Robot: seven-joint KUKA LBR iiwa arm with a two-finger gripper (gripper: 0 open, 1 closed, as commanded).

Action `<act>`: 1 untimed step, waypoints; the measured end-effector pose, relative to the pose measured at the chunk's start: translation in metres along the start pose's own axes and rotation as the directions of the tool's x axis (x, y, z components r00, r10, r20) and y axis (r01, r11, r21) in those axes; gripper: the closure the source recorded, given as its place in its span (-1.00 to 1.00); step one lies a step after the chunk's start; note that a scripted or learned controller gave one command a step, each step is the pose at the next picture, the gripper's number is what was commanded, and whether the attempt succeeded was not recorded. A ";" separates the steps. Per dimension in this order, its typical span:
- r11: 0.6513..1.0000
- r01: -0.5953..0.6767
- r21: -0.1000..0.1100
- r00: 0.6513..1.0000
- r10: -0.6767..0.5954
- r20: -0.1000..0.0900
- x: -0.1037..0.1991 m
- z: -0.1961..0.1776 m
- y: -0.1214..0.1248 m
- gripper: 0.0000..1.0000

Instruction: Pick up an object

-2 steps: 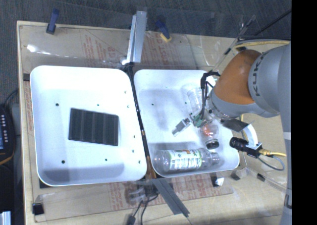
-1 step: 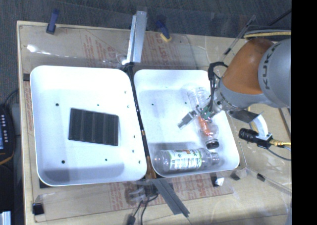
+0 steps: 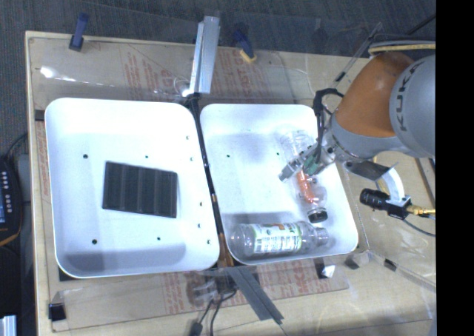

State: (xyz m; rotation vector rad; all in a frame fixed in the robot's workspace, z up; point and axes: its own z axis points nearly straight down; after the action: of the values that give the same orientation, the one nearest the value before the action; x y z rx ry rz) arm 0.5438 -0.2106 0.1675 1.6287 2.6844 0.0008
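Right bin point(image 3: 222, 179): large clear bottle point(image 3: 278, 238) lying on its side along the near wall, label up; small clear bottle with reddish contents and a dark cap point(image 3: 312, 195) lying just right of centre, cap toward the near wall; crumpled clear plastic piece point(image 3: 295, 140) behind it. Left bin point(image 3: 67, 142): flat dark ribbed pad point(image 3: 141, 189), well apart from everything else. Arm in from the right, tool point(image 3: 300, 164) low over the right bin, at or just above the upper end of the small bottle and just beside the plastic piece. Opening of the tool: cannot tell — metal and clear plastic blur together there; nothing visibly lifted. Likely target: small bottle. Advice for the step: centre over the bottle's body, not its end; set the closing direction across the narrow width, not along the length; descend close to the bin floor before closing, since a round, smooth body slips out easily; keep clear of the plastic piece — risk of snagging both; lift straight and slowly.
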 end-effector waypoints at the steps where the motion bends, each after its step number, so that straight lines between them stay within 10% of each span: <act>1: 1.000 0.000 0.000 1.000 0.000 0.000 0.000 0.000 0.000 -1.00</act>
State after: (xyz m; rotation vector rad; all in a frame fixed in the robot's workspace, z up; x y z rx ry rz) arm 0.5438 -0.2105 0.1674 1.6285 2.6847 0.0006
